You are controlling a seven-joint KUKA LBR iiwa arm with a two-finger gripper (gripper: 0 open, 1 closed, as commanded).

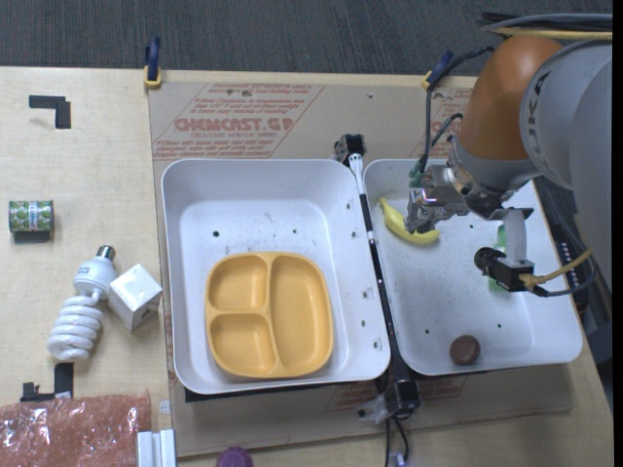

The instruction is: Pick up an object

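A small yellow banana point(403, 226) lies in the upper left part of the right white bin point(545, 343). My gripper point(421, 212) is down right over the banana's right half and hides part of it; I cannot tell whether it touches the banana. A small brown round object point(464, 349) rests near the front edge of the same bin, well away from the gripper. The grey arm with its orange band point(506, 86) reaches in from the upper right.
The left white bin point(185, 222) holds a yellow divided plate point(270, 313). On the bench to the left lie a spiral light bulb point(80, 311), a white cube point(135, 296), a green can point(31, 218) and a pink mesh bag point(68, 434).
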